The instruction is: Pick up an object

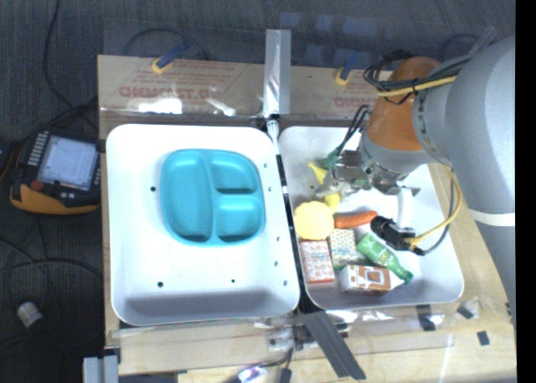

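Hovering my gripper over the crowded right bin; can't tell its opening or any hold. Risk: carrot, yellow disc, green bottle packed tight, so it may slip.

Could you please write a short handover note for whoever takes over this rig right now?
Gripper: low over the back of the right bin; whether it holds anything cannot be told.
Right bin: yellow round piece, orange carrot, green bottle, three small boxes near the front.
Left bin: blue divided plate.
Done: no pick confirmed.
Left: grasp one object and lift it.
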You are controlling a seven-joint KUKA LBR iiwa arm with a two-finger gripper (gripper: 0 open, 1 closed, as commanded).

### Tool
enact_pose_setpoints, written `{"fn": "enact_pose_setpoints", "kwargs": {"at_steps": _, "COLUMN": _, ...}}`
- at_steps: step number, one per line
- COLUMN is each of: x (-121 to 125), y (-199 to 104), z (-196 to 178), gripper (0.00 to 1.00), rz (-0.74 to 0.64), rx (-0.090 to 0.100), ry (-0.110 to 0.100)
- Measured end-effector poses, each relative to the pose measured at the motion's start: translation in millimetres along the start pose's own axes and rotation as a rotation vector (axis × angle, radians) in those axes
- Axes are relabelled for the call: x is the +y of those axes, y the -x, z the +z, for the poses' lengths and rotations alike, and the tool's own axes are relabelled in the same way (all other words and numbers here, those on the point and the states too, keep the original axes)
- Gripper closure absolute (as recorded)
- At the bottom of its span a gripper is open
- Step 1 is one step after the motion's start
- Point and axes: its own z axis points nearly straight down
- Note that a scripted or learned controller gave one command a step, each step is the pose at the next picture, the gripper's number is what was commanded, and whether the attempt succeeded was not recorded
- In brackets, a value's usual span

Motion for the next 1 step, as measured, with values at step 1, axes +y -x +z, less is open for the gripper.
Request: {"fn": "enact_pose_setpoints", "kwargs": {"at_steps": 1, "x": 19.9, "y": -73.7, "z": -83.4, "gripper": 1.0, "rz": 0.029, "rx": -0.005, "ry": -0.014}}
